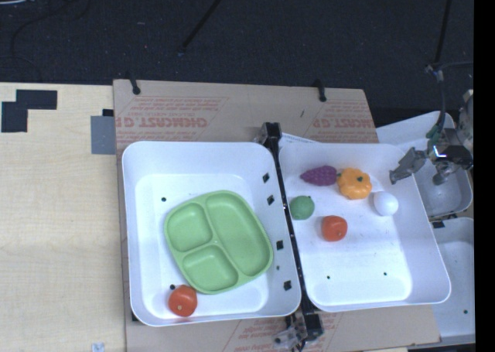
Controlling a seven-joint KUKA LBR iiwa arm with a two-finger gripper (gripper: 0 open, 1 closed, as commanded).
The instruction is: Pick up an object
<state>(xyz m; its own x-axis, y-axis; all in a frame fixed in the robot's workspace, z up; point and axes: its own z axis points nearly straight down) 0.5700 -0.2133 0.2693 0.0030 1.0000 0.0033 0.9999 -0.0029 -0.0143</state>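
The jaws (424, 160) hung over the right rim of the right bin (433, 265), and from where I stood I could not tell whether they were spread or closed; nothing sat between them. In that bin lay a purple piece (319, 176), an orange pepper (354, 183) touching it, a white egg (385, 203) just beside the pepper, a green ball (302, 206) and a red tomato (333, 227). The left bin (147, 165) on the desk (54, 234) held a green divided plate (216, 240) with a second tomato (182, 301) near its lower edge.
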